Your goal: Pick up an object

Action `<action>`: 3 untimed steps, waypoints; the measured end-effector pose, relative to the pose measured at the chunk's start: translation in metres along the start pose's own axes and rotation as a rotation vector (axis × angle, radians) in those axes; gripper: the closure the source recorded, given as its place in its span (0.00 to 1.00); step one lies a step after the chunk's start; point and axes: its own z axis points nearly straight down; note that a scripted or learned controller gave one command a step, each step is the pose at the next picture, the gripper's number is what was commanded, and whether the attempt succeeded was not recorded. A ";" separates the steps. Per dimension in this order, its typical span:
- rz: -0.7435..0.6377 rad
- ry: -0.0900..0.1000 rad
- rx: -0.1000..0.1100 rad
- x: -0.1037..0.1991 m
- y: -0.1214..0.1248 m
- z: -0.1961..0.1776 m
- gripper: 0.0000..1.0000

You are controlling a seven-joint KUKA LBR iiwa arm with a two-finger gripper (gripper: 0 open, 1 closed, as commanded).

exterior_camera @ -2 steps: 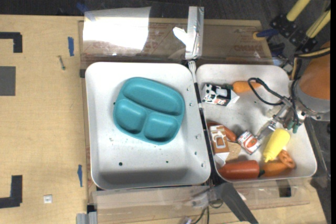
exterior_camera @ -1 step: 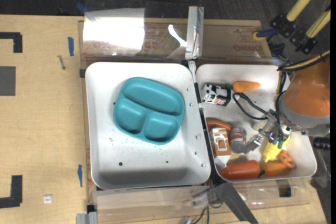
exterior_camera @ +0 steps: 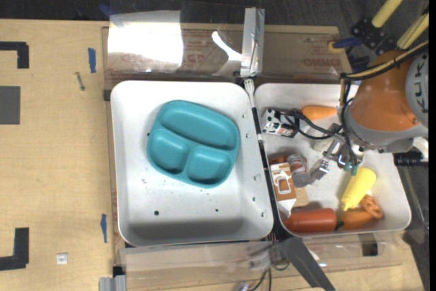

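A pale wooden bench (exterior_camera: pixel 48 167) is seen from above, bearing two shallow white bins side by side, with dark floor beyond. The left bin (exterior_camera: pixel 136 215) holds a teal divided tray (exterior_camera: pixel 193 142); the right bin (exterior_camera: pixel 402 211) holds the clutter from which an object is to be picked. The arm (exterior_camera: pixel 381 105), with its orange band, is lowered over the upper right of that bin, and the gripper (exterior_camera: pixel 334 159) is placed among the items near the bin's middle. Whether the tool is parted or closed cannot be told, and nothing can be seen gripped. Just beside the tool lie a yellow bottle-like toy (exterior_camera: pixel 358 187), a small grey piece (exterior_camera: pixel 300 170) and an orange-and-white carton (exterior_camera: pixel 283 180); a red sausage-shaped toy (exterior_camera: pixel 312 219) rests along the near wall, touching an orange toy (exterior_camera: pixel 361 216). A black-and-white packet (exterior_camera: pixel 278 123) and an orange carrot-like shape (exterior_camera: pixel 319 112) lie toward the far wall. The step would likely be done best by centring on a single item that stands apart, such as the yellow toy, and closing across its narrow axis, so that neighbours are not nudged. The wrist hides part of the bin beneath it, the tool tip is blurred against the clutter, and the small items are too indistinct to be identified surely.
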 end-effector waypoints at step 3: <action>-0.169 0.040 -0.015 -0.001 -0.048 -0.024 0.00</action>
